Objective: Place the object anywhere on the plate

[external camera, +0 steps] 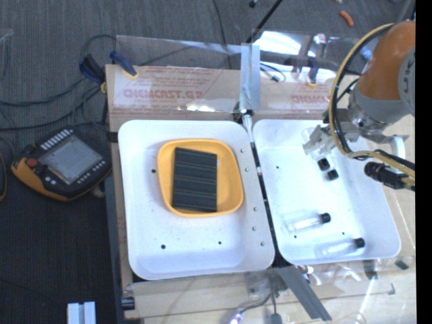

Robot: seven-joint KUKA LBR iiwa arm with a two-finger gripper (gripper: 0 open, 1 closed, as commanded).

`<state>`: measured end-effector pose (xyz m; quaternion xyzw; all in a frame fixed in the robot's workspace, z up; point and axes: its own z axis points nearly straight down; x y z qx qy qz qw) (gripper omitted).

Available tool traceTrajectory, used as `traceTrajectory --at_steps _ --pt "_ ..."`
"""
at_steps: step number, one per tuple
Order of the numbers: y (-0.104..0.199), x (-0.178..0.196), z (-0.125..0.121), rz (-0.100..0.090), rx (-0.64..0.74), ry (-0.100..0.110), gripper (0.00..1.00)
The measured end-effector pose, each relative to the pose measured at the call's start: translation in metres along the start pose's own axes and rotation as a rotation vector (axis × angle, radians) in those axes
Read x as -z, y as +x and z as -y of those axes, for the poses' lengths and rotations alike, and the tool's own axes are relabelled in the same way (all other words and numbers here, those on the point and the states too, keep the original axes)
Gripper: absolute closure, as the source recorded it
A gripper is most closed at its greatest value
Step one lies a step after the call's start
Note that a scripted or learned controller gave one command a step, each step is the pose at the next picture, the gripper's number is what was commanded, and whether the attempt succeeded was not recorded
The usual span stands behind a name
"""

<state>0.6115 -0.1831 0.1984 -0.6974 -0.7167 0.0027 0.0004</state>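
Bins first: the left shallow white plastic bin [135, 248] carries a rounded square yellow plate [165, 181] at its centre, and a dark ribbed rectangular block [195, 179] lies flat on that plate. My two-finger gripper [327, 167] hangs spread and released over the far half of the right white bin [378, 201]. Two clear tubes with black caps [307, 221] lie near its near edge.

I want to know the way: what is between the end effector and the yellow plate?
In the camera view, bare white bin floor, then the bins' meeting rims, lie between the end effector and the plate.
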Motion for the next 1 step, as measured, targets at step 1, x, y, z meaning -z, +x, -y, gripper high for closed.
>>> traceTrajectory --at_steps 1 --pt "0.0 0.0002 -0.0001 0.0 0.0 0.0 0.0"
